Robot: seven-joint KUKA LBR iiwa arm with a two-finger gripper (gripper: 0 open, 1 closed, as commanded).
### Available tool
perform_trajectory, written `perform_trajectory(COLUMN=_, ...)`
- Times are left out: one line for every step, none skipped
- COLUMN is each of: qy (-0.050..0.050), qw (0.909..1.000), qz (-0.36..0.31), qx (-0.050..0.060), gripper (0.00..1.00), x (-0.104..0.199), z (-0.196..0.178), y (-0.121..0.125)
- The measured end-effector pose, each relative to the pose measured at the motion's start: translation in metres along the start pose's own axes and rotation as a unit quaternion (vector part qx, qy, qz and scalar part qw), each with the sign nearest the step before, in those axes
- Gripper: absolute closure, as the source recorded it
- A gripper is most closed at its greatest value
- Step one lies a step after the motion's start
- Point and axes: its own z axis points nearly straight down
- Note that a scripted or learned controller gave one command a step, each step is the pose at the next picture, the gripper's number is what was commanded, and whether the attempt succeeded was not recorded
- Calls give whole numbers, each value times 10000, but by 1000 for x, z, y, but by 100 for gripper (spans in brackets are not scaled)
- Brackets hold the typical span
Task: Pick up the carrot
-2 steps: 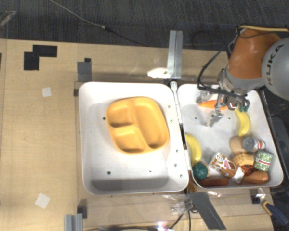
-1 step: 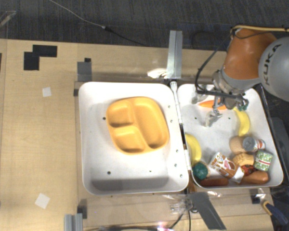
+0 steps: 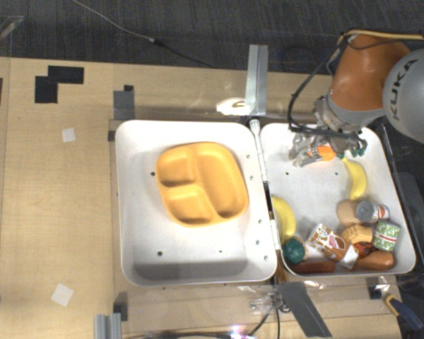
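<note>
Camera view from above has the grey arm with its orange band reaching in from the right over the far end of the right-hand shallow white bin [image 3: 381, 256], with the two-finger gripper [image 3: 324, 149] low among its metal parts. A small orange carrot-like piece [image 3: 326, 152] shows right at the fingertips; it appears to lie between the fingers, though whether they have closed on it or merely straddle it I cannot tell. To do this step well, I would judge that the fingers should close across the carrot's narrow width, centred along its length, before any lift, so it does not pivot or squirt out. The lift should go straight up, clear of the bin wall just behind. The curved yellow banana [image 3: 355, 179] lies just beside, toward the near side, and should not be nudged. Other toy foods are heaped in the bin's near corner, well apart. The yellow divided plastic plate [image 3: 198, 182] sits in the left white bin [image 3: 138, 260], out of play.
</note>
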Motion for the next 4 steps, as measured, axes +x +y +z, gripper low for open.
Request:
perform_trajectory(qy=38, qw=10000, qz=-2, qx=-12, gripper=0, x=2, z=1, y=0)
perform_trajectory(qy=62, qw=9994, qz=-323, qx=-43, gripper=0, x=8, z=14, y=-14)
perform_trajectory(qy=65, qw=9994, qz=-344, qx=-37, gripper=0, x=4, z=14, y=1)
perform_trajectory(qy=-18, qw=9994, qz=-350, qx=-3, gripper=100, x=-1, z=-1, y=0)
